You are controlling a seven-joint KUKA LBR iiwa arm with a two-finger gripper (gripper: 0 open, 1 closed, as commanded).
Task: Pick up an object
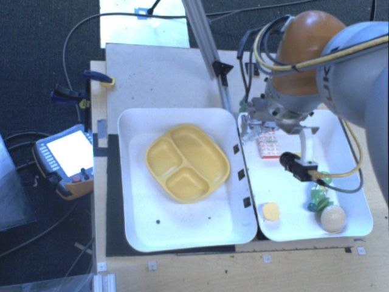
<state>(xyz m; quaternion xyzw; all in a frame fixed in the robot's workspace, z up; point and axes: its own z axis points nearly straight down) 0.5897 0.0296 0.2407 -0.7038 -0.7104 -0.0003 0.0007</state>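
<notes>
From above, the gripper sits low at the right bin's far left corner; whether it is open cannot be told. Just right lies a small red-and-white packet, likely light and flat, best pinched across its narrow sides. A yellow tray rests in the left bin.

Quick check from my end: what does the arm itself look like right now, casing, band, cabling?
Smooth grey rounded arm casing with a glossy orange dome-shaped band above the wrist. Yellow and dark cables loop beside it; the metallic tool sits below.
</notes>
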